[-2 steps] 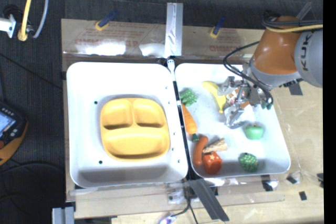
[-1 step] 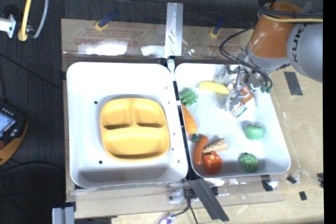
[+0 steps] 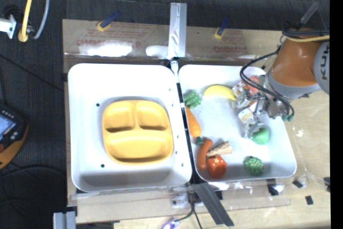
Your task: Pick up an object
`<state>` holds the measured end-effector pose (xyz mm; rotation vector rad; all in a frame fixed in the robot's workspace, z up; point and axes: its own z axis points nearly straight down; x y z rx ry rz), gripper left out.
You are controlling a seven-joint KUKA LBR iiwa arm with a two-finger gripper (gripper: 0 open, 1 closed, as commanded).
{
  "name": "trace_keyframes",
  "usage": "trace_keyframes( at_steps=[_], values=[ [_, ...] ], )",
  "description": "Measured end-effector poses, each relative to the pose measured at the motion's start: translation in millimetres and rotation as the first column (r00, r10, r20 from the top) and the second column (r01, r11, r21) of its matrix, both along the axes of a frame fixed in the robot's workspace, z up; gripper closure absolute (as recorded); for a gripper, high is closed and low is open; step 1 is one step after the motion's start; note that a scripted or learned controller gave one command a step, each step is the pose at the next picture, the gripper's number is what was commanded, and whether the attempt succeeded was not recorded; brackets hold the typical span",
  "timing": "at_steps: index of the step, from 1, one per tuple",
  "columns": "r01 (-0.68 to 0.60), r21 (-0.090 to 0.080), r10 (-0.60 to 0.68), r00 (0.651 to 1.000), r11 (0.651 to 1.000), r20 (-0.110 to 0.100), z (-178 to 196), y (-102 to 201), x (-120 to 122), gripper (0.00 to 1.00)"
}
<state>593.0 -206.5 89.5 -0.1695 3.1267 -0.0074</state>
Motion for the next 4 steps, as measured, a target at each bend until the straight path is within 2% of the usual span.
trace_keyframes(
  at_steps=[1,2,3,4],
  values=[
    [-0.077,0.006,0.077,0.997,0.997,-0.015,-1.1,-16.8,74.0,0.0],
    [-0.124,0.001,0.124,0.992,0.992,-0.004,-0.2,-7.8,0.7,0.0],
    [-0.22,-0.004,0.22,0.976,0.976,-0.001,0.0,19.0,19.7,0.0],
    [-0.256,0.0,0.256,0.967,0.967,0.002,0.1,79.2,42.4,0.0]
  ],
)
